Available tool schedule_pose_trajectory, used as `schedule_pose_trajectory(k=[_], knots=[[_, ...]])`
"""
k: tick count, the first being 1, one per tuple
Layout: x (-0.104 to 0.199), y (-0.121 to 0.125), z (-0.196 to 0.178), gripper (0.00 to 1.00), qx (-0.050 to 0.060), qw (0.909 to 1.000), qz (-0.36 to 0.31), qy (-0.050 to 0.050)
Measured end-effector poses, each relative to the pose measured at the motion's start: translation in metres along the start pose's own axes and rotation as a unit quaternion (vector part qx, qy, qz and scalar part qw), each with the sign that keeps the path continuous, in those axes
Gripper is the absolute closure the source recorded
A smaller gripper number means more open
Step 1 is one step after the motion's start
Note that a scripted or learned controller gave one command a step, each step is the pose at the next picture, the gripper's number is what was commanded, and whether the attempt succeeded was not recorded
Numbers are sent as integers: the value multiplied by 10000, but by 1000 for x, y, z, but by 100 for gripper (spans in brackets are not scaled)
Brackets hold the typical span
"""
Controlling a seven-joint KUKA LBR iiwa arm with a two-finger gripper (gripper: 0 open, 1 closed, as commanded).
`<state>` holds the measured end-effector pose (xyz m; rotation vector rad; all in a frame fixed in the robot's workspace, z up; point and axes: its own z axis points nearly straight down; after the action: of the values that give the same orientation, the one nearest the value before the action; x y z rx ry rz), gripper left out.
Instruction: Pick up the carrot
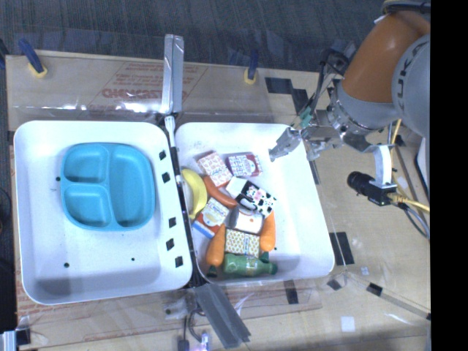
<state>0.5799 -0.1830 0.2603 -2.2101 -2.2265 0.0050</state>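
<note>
**Fingers up at the far right corner, carrot buried down front**

Fingers (pixel 281 149) are hanging over the far right corner of the right bin (pixel 311 225), and honestly I can't tell how far apart they are from this angle. Nothing visibly between them, and they don't seem to be touching any item.

Left bin (pixel 44 218) has a blue divided plate (pixel 108 186) sitting in it, with bare white floor around it.

Right bin is a messy pile: banana (pixel 194 190) by the left wall, a few small printed packets (pixel 228 165) near the middle, a green thing (pixel 248 267) at the near edge. The carrot (pixel 215 248) lies toward the near left, partly under a patterned box (pixel 242 243), another orange piece (pixel 268 232) just right of that box.

Open floor runs along the right bin's right side and far edge. Worktop (pixel 380 269) beyond is taped.
</note>
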Motion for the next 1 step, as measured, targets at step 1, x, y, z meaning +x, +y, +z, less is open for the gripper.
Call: schedule_pose_trajectory(k=[1], knots=[[-28, -56, 91, 0, -4, 9985, -545, -1]])
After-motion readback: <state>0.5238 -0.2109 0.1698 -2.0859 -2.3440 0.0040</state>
